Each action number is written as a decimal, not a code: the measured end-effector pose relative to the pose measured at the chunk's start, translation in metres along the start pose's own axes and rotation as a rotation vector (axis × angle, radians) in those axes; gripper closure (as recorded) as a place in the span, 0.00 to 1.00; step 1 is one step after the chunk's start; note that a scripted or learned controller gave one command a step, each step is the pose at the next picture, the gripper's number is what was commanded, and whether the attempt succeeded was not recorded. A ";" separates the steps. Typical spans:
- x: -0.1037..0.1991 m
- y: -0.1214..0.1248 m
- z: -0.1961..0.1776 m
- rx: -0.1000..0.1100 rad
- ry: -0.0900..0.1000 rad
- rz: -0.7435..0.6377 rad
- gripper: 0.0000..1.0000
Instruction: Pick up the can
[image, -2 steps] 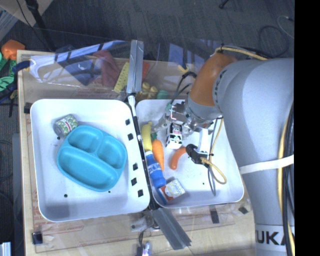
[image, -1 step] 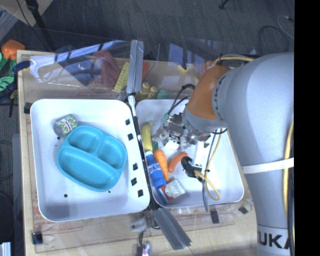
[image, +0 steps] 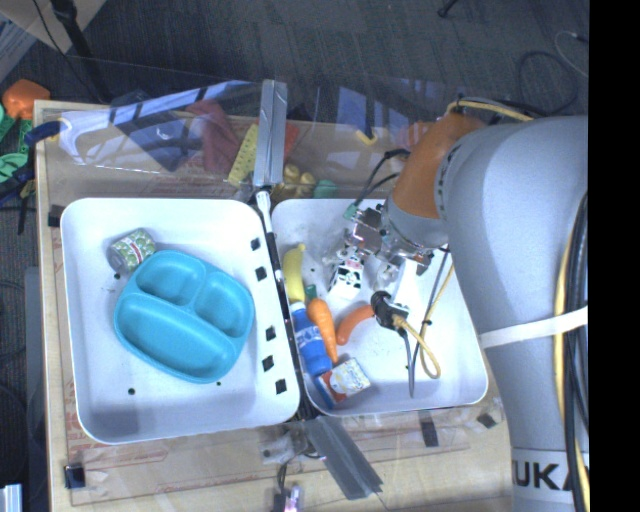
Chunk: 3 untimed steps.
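The gripper (image: 352, 262), its state impossible to tell, hangs over the right bin (image: 455, 385), well apart from the can (image: 131, 248) beside the blue tray (image: 185, 315) in the left bin (image: 85, 330), so a grab here risks taking the carrot (image: 322, 325) instead.

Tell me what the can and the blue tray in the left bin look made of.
The can looks like metal under a printed green and white paper or film label, lying on its side; its blur leaves that open. The blue tray looks like molded plastic, smooth with a soft sheen and rounded compartments.
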<state>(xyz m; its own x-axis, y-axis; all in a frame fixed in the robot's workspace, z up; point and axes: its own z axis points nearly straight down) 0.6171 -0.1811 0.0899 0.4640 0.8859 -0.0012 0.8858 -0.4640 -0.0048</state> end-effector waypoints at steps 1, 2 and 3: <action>0.002 0.000 -0.008 0.004 0.000 -0.007 1.00; 0.003 -0.001 -0.015 0.009 -0.001 -0.013 1.00; 0.003 -0.002 -0.022 0.015 -0.002 -0.018 1.00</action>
<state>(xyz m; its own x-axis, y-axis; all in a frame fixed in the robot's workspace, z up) 0.6167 -0.1774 0.1119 0.4479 0.8941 -0.0032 0.8939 -0.4479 -0.0198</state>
